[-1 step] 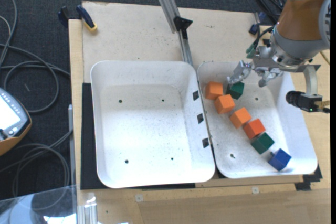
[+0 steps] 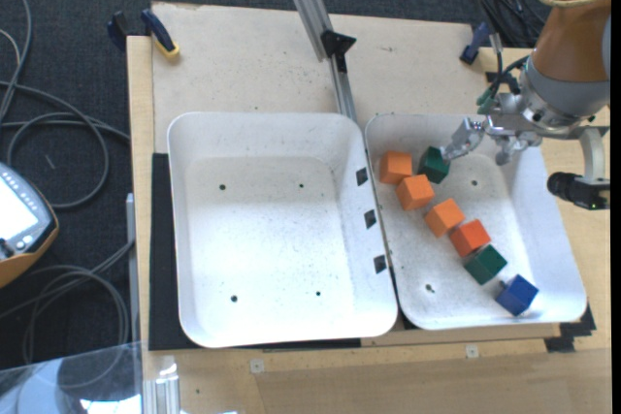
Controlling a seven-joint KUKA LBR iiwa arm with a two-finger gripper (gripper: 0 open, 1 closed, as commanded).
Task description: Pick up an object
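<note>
The left bin (image 2: 194,208) sits on the near half of the bench (image 2: 252,53), its white floor speckled and marked with a few dark dots. Just beside it, the right bin (image 2: 543,238) holds all the blocks, strung in a loose diagonal that runs from the far left of the bin to its near right corner.

Starting at the far-left end of that line, an orange cube (image 2: 394,167) lies nearest the divide between the bins, with a second orange cube (image 2: 416,192) touching or very nearly touching it on the near side. A dark green cube (image 2: 436,166) sits just right of the first orange one. Further along come a third orange cube (image 2: 445,215), a redder orange cube (image 2: 471,237), a green cube (image 2: 485,263) and, last, a blue cube (image 2: 518,295) close to the near rim.

The gripper (image 2: 464,143) hangs at the far right of the bin, reaching in from the right, with one silver fingertip (image 2: 456,147) down beside the dark green cube (so close that it may be touching its top). Whether the fingers are spread or closed cannot be told from this angle, and no cube is visibly between them.

Judged from this, the pick is not yet done: every block looks to be resting on the bin floor. The arm appears placed for the dark green cube; closing on it and lifting remain.
</note>
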